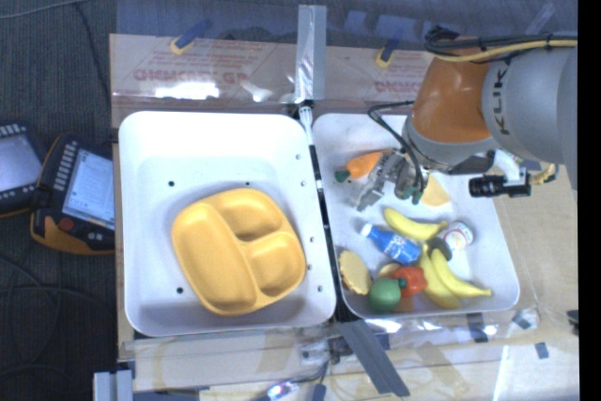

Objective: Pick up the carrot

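Arm over right bin, gripper (387, 181) down beside carrot (362, 165).

Near edge of right bin (502, 244): green fruit (384, 294), tomato (409, 281), round cookie (354, 271), two bananas (441, 275). Midway: blue bottle (393, 244), small can (454, 237). Farther back, the carrot lies at the bin's left wall, touching the gripper; fingers apart, nothing between them. Yellow tray (238, 248) sits in left bin (150, 155).

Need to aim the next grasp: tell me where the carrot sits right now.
The carrot lies in the right bin, near its upper-left corner, just left of the pincer and above the blue bottle.
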`<action>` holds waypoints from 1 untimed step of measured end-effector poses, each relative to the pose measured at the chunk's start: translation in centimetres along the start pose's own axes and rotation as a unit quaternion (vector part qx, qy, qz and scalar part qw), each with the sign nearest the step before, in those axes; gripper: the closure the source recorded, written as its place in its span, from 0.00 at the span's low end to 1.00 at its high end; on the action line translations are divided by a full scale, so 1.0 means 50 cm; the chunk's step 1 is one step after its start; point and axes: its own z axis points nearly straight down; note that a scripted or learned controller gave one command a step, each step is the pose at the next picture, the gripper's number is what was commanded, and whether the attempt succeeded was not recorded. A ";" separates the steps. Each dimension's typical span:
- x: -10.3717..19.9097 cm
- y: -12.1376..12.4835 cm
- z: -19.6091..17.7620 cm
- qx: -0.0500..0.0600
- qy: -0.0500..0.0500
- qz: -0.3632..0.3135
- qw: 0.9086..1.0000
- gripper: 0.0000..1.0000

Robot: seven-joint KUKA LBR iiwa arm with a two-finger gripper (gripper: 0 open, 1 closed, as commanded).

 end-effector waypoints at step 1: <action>0.000 0.000 0.000 0.000 0.000 0.000 1.000 0.00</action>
